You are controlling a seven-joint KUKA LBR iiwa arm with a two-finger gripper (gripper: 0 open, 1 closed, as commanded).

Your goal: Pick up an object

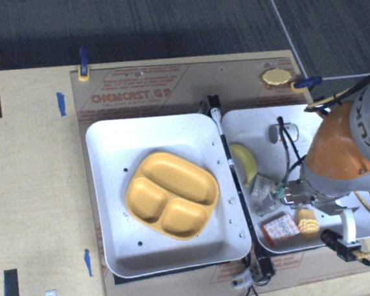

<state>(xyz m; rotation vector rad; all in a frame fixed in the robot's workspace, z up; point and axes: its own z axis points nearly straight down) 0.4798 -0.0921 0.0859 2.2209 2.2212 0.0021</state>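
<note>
The right bin (260, 120) holds a yellow banana-shaped item (243, 161) by its left wall. A crumpled clear plastic piece (262, 192) lies in the middle. A red and white packet (280, 228) and a small pale yellow lumpy item (307, 220) sit near the front edge. The grey arm with its orange band (334, 146) reaches in from the right. My gripper (288, 194) hangs low over the bin, just right of the clear plastic and above the pale yellow item. The wrist hides much of it.
The left bin (107, 184) carries a large yellow three-compartment tray (171, 194). A black divider rail (229, 166) runs between the bins. Cables and a metal hook (282, 131) lie at the right bin's back. A tan disc (276, 76) sits on the cardboard behind.
</note>
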